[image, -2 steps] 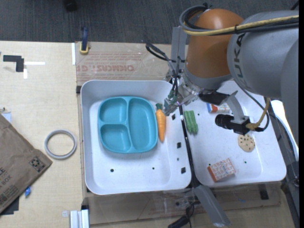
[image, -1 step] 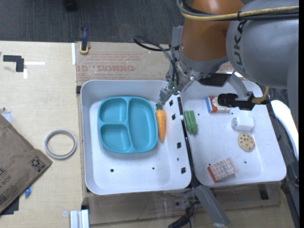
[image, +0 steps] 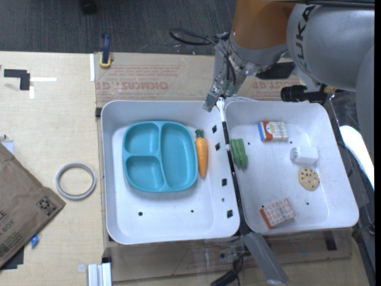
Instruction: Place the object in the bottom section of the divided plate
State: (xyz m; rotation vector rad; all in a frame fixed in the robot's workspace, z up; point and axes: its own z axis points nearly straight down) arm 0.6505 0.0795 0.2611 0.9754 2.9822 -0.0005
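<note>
- Hovering at upper centre of frame: gripper [image: 215, 100], tips over the seam between the two bins, nothing seen between them; how wide it is set, cannot tell.
- Sitting in left bin [image: 119, 219]: blue plate [image: 160, 157], three sections, all bare.
- Lying just right of plate, touching or nearly touching its rim: carrot [image: 202, 155], upright in frame, green top up.
- Resting in right bin [image: 339, 213]: green piece [image: 239, 152] near the left wall, small carton [image: 272, 130] upper middle, white block [image: 304, 155], cookie [image: 309, 179], red-and-white packet [image: 277, 213] lower middle.
- Judging step: still at the pick stage, no object grasped, target object not settled from task wording; carrot and green piece both closest to gripper.
- Needing next: dropping onto chosen object, closing on it, carrying to the plate section nearest bottom of frame, likely the lower-left compartment.
- Risking: carrot hugging plate rim, leaving little finger room on that side.
- Reading text: "UKA" on arm [image: 333, 34] at upper right; mirrored red print on cardboard [image: 155, 79] above bins, unreadable; "BOX" partly showing on brown box [image: 21, 210] at lower left; carton and packet print too small.
- Lying left of bins on bench: tape ring [image: 75, 180].
</note>
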